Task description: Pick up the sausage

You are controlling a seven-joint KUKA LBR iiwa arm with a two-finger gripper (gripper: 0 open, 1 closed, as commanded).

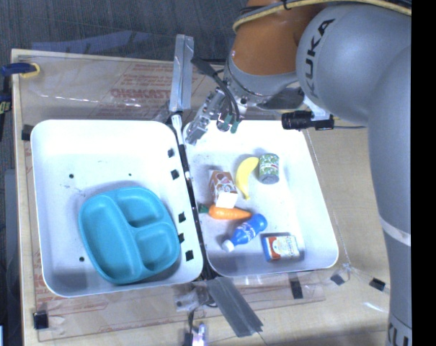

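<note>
The arm (pixel 347 56) reaches in from the right, its bulk covering the right bin's (pixel 315 193) far right corner and running off the frame's top. The gripper (pixel 207 121) hangs over the bin's far left corner by the divider; whether it is spread or closed cannot be made out, and nothing is seen in its grasp. In the right bin lie a banana (pixel 246 175), a can (pixel 268 168), a small carton (pixel 221 186), a carrot (pixel 228 213), a blue bottle (pixel 245 232) and a red box (pixel 280 246). No sausage can be identified. The left bin (pixel 59 150) holds a blue divided tray (pixel 129 233).
</note>
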